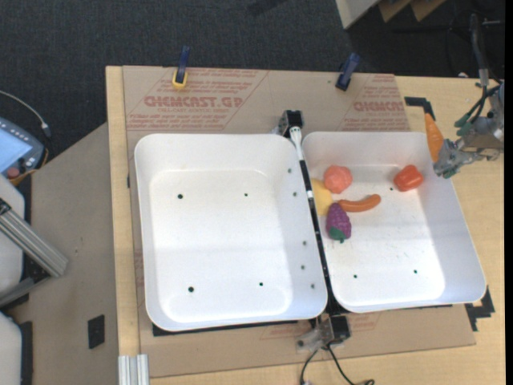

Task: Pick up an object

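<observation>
Cardboard sheeting (240,95), printed with red lettering, is covering the bench (96,215) under both bins, and we are seeing it held at its far edge by a yellow clamp (181,74) and a blue clamp (348,70). Sitting on it, the left bin (216,311) and the right bin (457,255) are lying side by side, touching along a dark seam in the middle. We are finding every loose object in the right bin, bunched in its far left part. A pinkish-red round fruit (337,178) is lying nearest the far wall, with a yellow piece (320,196) just beside it against the seam. An orange, curved, sausage-like toy (361,204) is stretching out to the right of the yellow piece, and a purple, grape-like cluster (338,221) is resting just in front of it. A small red, pepper-like toy (408,178) is sitting apart from these, nearer the bin's right wall. A carrot-like orange object (434,137) is leaning at the bin's far right corner. We are seeing the arm's end reaching in from the right, with the jaws (446,167) hovering over the right wall, near the red pepper-like toy but not touching it; we cannot tell whether they are spread or closed.
</observation>
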Available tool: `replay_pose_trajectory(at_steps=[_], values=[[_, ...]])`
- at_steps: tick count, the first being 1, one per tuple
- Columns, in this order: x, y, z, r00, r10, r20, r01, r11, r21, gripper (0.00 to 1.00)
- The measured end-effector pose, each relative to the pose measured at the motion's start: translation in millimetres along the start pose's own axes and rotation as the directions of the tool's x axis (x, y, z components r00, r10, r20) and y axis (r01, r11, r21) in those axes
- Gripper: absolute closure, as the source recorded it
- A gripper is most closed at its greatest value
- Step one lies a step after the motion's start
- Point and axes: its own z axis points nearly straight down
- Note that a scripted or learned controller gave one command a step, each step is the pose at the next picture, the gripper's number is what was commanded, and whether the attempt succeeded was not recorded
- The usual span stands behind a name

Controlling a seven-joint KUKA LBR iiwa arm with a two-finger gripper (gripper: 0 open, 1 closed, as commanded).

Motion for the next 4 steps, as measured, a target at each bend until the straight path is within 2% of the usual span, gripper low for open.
replay_pose_trajectory(at_steps=[1,2,3,4], values=[[0,1,-11,1.000,-0.001,0.001,0.001,1.000,-0.004,1.00],[85,-4,-62,1.000,-0.009,0.000,0.009,1.000,-0.008,1.00],[142,-3,-44,1.000,-0.006,-0.002,0.006,1.000,0.003,1.00],[209,-46,-119,1.000,-0.008,-0.003,0.008,1.000,-0.008,1.00]])
